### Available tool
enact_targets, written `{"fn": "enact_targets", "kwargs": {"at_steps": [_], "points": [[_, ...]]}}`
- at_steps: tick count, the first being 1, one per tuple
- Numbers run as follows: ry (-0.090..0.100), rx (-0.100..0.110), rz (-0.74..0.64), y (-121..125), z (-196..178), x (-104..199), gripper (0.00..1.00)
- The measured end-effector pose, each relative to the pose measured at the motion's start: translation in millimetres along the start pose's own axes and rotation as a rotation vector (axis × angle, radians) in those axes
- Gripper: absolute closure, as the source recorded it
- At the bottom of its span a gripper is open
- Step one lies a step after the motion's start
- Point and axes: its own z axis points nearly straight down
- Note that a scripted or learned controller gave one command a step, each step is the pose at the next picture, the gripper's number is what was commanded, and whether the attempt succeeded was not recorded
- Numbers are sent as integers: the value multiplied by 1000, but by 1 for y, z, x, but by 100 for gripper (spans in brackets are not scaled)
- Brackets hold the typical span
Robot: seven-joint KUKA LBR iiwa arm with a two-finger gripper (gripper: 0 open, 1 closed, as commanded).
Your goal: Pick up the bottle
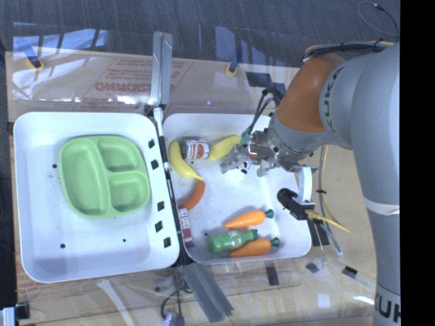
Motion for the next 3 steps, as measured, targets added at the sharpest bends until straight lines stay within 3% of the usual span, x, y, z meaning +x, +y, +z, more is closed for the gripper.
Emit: {"fn": "enact_targets", "kwargs": {"at_steps": [1,2,3], "points": [[3,-4,399,-25,54,-45,0],[4,-9,365,42,61,-38,0],[3,-12,376,98,17,-34,0]]}}
